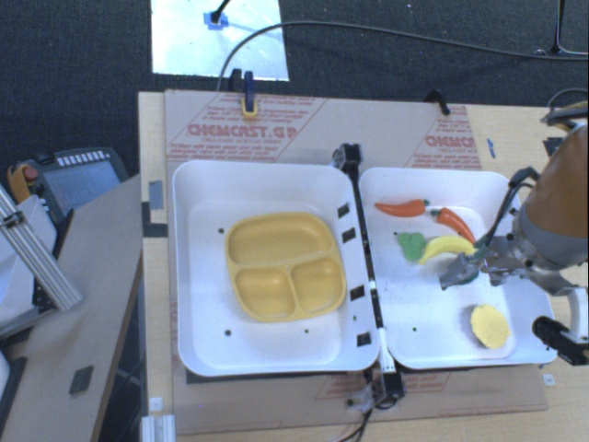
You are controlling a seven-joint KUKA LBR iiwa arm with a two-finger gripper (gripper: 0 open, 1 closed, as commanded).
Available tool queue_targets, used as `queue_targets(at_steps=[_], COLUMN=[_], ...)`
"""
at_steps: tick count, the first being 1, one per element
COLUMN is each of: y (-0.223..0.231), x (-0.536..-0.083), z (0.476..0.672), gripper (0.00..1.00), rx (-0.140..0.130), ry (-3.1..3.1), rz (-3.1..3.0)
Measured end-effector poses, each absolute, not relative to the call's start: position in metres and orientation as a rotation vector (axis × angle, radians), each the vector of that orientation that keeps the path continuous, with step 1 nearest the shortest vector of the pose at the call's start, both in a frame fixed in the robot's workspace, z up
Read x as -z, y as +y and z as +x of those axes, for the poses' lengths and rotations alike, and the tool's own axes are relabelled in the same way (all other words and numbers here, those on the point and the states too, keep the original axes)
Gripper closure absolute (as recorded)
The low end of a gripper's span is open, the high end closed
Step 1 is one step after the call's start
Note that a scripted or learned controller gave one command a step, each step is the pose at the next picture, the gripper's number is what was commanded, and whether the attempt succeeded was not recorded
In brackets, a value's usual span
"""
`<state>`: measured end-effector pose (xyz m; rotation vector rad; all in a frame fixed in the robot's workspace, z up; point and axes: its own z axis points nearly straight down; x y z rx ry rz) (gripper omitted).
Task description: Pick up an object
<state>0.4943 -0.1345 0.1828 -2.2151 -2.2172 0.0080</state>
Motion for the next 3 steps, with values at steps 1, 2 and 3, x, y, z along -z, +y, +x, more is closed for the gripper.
queue_targets(at_steps=[1,2,3], y=[-0.134,-0.138,-0.138], x=[-0.187,-0.125,-0.083], z=[0.497,0.495,0.496], gripper=[0.00,0.00,0.00], rx=[0.001,-0.003,0.001], ry=[-2.226,-2.219,-2.222], rz=[-2.219,-2.218,-2.222])
